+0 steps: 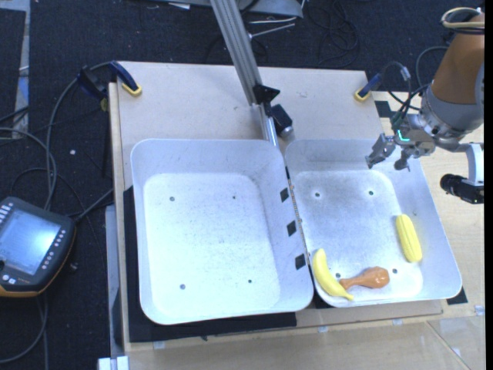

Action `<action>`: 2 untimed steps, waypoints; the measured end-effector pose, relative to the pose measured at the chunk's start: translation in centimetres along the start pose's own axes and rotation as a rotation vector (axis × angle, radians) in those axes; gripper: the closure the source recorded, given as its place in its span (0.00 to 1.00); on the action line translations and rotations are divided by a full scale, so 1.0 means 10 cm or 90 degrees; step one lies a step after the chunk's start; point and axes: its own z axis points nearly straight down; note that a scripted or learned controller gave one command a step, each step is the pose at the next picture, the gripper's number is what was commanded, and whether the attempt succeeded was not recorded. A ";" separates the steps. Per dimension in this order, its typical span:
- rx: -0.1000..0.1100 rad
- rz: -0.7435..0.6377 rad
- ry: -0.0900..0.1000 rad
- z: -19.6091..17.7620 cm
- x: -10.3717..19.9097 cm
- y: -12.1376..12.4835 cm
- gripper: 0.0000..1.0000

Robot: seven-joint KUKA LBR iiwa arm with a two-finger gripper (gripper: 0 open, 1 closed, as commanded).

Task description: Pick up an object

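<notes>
The right bin [347,195] holds three objects. A yellow banana [326,275] lies along its near left corner. An orange-brown drumstick-shaped toy [367,279] rests right beside the banana near the front wall. A yellow corn cob [408,237] lies by the right wall. My gripper [391,154] hangs above the bin's far right corner, well away from all three objects. Its two fingers are spread apart and nothing is between them.
The left bin [154,164] sits beside the right one, with black clips along the shared wall. A slanted aluminium bar [239,45] rises from the back middle of the bench. Yellow clamps mark the bench's far corners. A teach pendant [27,245] lies off the bench at left.
</notes>
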 end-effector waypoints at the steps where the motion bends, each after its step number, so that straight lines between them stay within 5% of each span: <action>1: 0.000 0.000 0.000 0.00 0.00 0.00 0.00; 2: 0.003 0.000 0.001 0.60 0.07 -0.05 0.00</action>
